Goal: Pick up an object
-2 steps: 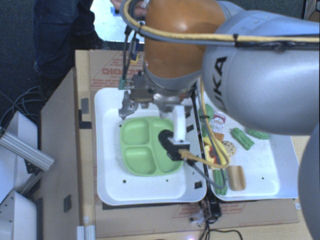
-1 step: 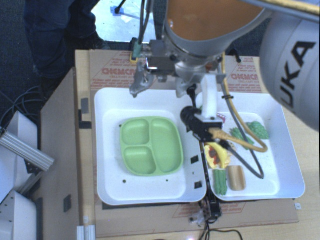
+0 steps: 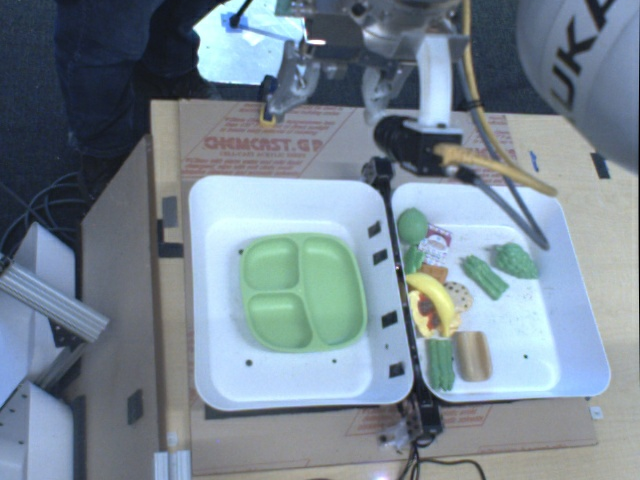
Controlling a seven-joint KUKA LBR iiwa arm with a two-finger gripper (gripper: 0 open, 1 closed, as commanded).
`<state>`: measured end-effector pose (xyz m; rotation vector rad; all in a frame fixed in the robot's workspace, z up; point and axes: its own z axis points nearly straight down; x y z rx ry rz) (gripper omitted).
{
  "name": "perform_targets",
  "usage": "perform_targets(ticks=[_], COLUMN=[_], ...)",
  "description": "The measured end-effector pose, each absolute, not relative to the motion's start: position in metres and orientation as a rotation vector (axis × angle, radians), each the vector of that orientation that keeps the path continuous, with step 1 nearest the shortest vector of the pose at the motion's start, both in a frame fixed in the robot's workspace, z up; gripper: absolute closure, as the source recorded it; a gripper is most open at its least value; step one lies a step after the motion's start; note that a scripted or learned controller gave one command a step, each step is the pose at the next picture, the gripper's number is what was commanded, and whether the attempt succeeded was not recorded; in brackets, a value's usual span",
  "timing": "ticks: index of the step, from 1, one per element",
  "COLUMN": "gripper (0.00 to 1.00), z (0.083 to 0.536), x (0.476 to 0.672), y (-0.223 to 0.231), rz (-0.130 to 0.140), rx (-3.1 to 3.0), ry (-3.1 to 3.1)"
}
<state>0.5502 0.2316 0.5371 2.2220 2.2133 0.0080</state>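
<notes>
Gripper hung above the bench beyond the far edge of the left bin, fingers apart, nothing between them. Toy banana lay in the right bin against its left wall, well apart from the gripper, long axis running from that wall toward the near-right corner. Green divided plate sat mid left bin.
</notes>
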Motion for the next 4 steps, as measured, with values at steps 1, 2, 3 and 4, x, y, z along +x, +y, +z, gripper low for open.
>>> perform_targets(ticks=[1, 2, 3, 4], gripper=[1.00, 0.00, 1.00, 1.00], z=[0.546, 0.546, 0.557, 0.378], x=[0.548, 0.548, 0.548, 0.487], y=[0.234, 0.234, 0.235, 0.184], rz=[0.006, 0.005, 0.009, -0.027], rx=[2.212, 2.212, 2.206, 2.229], ry=[2.227, 2.228, 2.232, 2.224])
